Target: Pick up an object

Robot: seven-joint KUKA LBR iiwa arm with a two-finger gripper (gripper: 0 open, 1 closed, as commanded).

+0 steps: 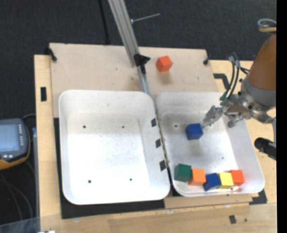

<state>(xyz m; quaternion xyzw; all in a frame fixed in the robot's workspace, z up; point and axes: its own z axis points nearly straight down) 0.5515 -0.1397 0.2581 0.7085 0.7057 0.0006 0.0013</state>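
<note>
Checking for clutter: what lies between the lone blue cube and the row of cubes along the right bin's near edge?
Bare white bin floor, seen in the camera view.

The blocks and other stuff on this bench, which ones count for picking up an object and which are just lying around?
For the job:
gripper
lone blue cube beside it
row at the right bin's near edge: green cube, orange cube, second blue cube, yellow cube, red-orange cube

Lying about:
orange block behind the bins
left bin
grey handheld unit

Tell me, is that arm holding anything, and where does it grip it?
Nothing is held. The tool hangs just beside the lone blue cube, which lies on the right bin's floor.
</note>
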